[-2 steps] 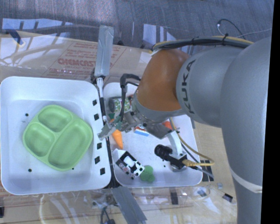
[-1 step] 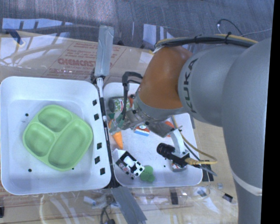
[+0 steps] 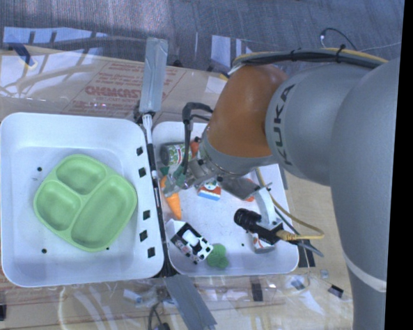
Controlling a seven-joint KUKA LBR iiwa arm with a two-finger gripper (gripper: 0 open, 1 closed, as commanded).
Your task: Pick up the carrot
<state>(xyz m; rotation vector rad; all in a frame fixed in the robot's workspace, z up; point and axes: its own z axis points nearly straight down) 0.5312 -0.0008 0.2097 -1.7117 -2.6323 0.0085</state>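
The grey arm (image 3: 321, 119) with the orange band reaches over the right shallow white plastic bin (image 3: 213, 222), and its tool (image 3: 186, 175) hangs low near that bin's left wall. The wrist covers most of the tool from above, so I cannot tell if it is apart or together.

The orange, tapered carrot (image 3: 174, 206) lies on the bin floor just beside the tool, on the side toward the front rim and close along the left wall. Its long axis runs nearly parallel to this wall, a little slanted. The narrower end seems to point away from the tool, to the front. The other end goes under the tool and is hidden, so I cannot say if they touch.

Behind the tool stands a small round can with a green and red label (image 3: 171, 154), partly covered. To the arm's side of the tool lies a small white, blue and red carton (image 3: 210, 190). Further to the front than the carrot are a black and white patterned block (image 3: 191, 242) and a fuzzy green ball (image 3: 218, 256), touching or nearly so.

Well apart from the tool, in the left white bin (image 3: 26, 150), rests a smooth green plate with three compartments (image 3: 85, 202). The worktop (image 3: 312, 202) is pale wood.
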